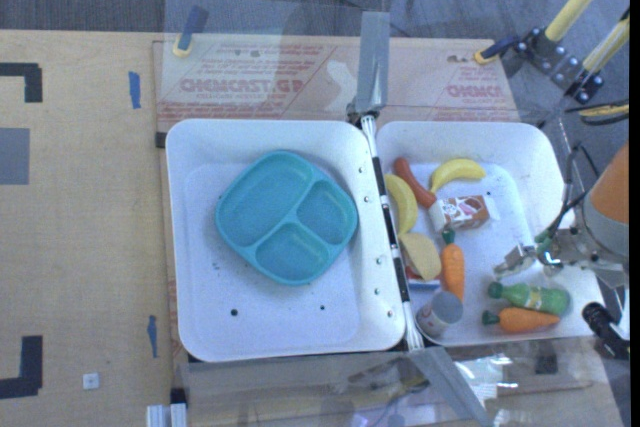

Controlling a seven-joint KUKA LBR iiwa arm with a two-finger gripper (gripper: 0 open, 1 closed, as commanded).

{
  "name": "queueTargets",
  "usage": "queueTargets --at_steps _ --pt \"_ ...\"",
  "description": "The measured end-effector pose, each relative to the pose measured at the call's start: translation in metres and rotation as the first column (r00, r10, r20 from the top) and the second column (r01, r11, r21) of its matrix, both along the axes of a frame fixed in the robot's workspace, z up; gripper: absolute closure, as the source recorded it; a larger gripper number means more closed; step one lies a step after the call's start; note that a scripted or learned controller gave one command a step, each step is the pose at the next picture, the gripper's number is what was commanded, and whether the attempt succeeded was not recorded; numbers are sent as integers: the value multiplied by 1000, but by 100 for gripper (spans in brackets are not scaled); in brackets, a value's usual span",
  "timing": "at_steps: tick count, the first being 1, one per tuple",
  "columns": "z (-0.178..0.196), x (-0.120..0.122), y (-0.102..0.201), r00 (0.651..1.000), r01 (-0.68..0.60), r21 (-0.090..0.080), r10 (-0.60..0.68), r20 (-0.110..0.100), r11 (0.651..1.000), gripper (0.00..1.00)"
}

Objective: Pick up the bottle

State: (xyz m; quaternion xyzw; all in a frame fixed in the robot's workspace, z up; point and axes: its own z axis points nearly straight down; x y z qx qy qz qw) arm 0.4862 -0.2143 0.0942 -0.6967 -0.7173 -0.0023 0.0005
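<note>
Hovering over the right bin [545, 140], the gripper [522, 258] sits near that bin's right side, just above and a bit left of the bottle [530, 296]. Can't honestly tell if it's open or closed from this angle, the metal bits blur together, but nothing is in it as far as I can see.

The bottle is the green one lying on its side near the bin's lower right corner, just beside a carrot [518, 319] below it. So it's on the bin floor, not lifted. My read: the pick hasn't happened yet, the arm is only in the neighbourhood. What's left is pretty much everything: line up over the bottle, come down, close on it, lift.

Further out in the same bin there's another carrot [453, 270], two bananas [457, 172], a small red-and-white packet [465, 212] and a grey can [439, 313] at the bottom edge. Left bin [190, 155] just has a teal divided plate [287, 216]. Both bins sit on the table [80, 235].
</note>
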Motion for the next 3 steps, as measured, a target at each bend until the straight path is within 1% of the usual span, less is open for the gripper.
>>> queueTargets --at_steps 1,2,3 --pt "9 0 -2 1000 3 -3 -3 1 1000 100" --pt "9 0 -2 1000 3 -2 -3 1 1000 0" --pt "-5 -3 -4 980 -198 1 198 4 980 0"
